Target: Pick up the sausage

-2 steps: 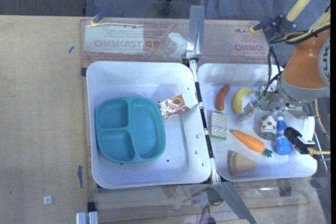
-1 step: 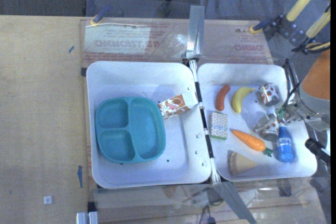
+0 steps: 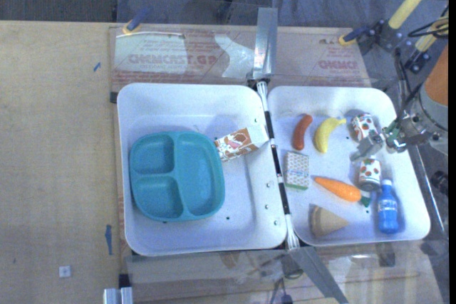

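The sausage is a reddish-brown link lying upright in the camera view at the upper left of the right bin, with nothing touching it. A yellow banana lies just to its right. My gripper reaches in from the right edge and hovers low over the bin's right part, between two strawberry-printed cartons. It is well to the right of the sausage, beyond the banana.
The right bin also holds a green-and-white packet, a carrot, a tan cone and a blue bottle. The left bin holds a teal divided plate and a small carton.
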You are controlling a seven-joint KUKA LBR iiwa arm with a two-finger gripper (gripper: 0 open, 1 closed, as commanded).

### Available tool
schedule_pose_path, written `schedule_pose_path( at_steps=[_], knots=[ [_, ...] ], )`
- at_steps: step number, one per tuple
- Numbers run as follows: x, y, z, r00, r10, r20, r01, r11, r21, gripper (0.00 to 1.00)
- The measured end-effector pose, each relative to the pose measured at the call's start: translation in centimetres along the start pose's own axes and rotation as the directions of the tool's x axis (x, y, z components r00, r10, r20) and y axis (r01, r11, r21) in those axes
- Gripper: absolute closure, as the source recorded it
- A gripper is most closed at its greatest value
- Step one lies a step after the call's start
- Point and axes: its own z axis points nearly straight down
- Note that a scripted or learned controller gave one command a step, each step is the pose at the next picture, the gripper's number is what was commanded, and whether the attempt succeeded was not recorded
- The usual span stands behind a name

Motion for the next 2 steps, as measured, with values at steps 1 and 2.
schedule_pose_path(
  at_steps=[1,2],
  knots=[
    [-5.0,-3.2,13.1,0.985,-0.174,0.0,0.174,0.985,-0.001,0.0],
    [-5.1,-3.1,12.1,0.985,-0.171,0.004,0.171,0.985,-0.004,1.0]
  ],
)
